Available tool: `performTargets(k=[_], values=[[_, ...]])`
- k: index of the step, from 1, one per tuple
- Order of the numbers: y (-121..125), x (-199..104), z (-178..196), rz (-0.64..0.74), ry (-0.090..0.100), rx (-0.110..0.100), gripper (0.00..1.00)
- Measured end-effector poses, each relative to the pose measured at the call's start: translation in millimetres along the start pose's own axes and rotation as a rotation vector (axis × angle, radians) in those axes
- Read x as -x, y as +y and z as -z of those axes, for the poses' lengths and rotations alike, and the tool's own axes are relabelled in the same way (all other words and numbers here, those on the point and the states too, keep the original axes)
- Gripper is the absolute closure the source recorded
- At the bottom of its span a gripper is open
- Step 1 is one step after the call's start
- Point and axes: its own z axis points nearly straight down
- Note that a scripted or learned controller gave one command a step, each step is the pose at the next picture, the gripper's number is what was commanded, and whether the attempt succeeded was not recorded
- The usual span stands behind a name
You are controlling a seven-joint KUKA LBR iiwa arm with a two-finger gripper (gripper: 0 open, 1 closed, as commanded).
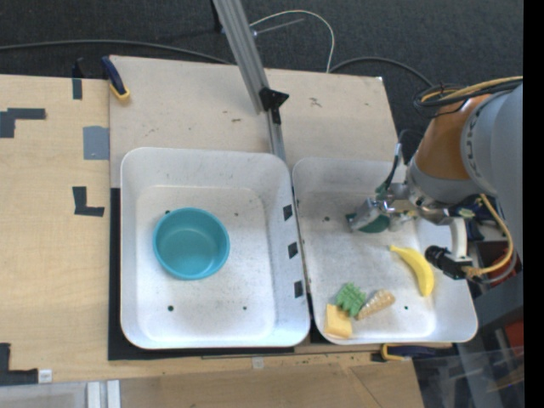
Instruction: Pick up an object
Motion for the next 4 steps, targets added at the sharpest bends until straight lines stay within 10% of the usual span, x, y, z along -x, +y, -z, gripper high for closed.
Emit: performTargets(k=[1,4], values=[[0,0,11,0.001,0.0,0.0,1.0],[11,-1,146,0.0,0.0,0.006,1.0]])
